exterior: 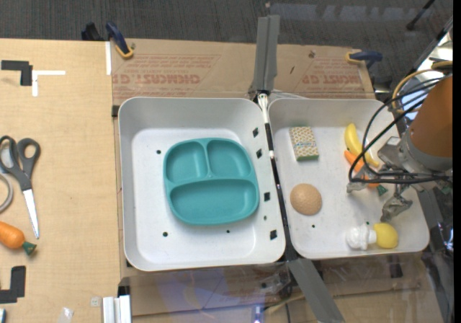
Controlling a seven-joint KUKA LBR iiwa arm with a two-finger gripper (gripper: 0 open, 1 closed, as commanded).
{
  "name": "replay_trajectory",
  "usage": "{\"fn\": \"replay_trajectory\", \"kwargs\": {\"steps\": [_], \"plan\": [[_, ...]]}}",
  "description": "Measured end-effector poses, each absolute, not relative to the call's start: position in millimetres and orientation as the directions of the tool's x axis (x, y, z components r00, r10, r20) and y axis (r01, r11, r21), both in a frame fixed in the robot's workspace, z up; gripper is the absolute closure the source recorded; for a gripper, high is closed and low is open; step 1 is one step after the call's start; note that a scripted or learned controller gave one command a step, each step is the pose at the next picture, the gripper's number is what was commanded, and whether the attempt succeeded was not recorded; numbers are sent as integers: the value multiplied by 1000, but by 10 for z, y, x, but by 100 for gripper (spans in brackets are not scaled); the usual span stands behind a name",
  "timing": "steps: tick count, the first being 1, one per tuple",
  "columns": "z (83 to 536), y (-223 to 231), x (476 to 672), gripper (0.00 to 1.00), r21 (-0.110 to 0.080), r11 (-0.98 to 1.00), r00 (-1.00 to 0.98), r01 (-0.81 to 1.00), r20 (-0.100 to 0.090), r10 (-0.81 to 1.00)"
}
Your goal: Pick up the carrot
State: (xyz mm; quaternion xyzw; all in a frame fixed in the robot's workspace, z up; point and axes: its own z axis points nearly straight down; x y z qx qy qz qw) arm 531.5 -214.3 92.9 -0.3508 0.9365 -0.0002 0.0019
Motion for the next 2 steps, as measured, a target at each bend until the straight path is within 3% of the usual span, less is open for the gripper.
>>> {"fn": "replay_trajectory", "kwargs": {"steps": [1, 2], "plan": [[941, -2045, 5885, 0, -5, 595, -595, -803, -6, -803], [1050, -2040, 5903, 100, -9, 599, -599, -800, -11, -801]]}}
